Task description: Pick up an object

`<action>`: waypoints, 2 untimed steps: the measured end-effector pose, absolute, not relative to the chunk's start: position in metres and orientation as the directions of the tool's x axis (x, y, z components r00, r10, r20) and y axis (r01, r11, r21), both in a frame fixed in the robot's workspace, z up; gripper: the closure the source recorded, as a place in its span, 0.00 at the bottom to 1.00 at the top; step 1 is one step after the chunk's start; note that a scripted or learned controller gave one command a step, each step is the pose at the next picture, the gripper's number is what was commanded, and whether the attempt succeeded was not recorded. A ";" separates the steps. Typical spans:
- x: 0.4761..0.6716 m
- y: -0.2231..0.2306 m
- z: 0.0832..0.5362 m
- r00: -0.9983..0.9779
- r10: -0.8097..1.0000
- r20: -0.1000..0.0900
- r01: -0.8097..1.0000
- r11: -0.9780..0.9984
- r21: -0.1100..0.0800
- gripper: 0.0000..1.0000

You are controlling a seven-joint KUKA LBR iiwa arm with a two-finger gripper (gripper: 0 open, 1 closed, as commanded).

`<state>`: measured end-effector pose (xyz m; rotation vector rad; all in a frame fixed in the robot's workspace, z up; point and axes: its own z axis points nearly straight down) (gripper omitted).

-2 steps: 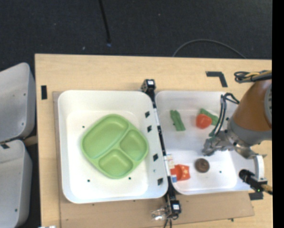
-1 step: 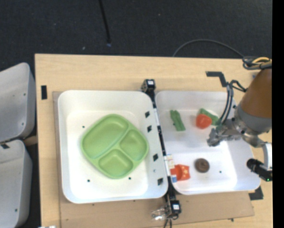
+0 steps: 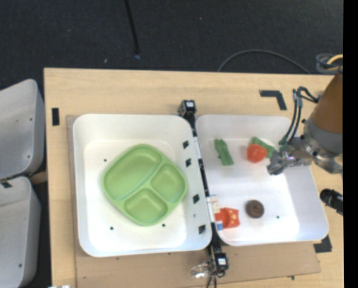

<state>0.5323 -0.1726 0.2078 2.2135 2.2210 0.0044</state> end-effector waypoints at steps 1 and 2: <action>0.533 -0.174 0.233 -0.004 1.000 -0.002 1.000 0.004 0.004 1.00; 0.542 -0.119 0.244 -0.008 1.000 0.000 1.000 0.008 0.004 1.00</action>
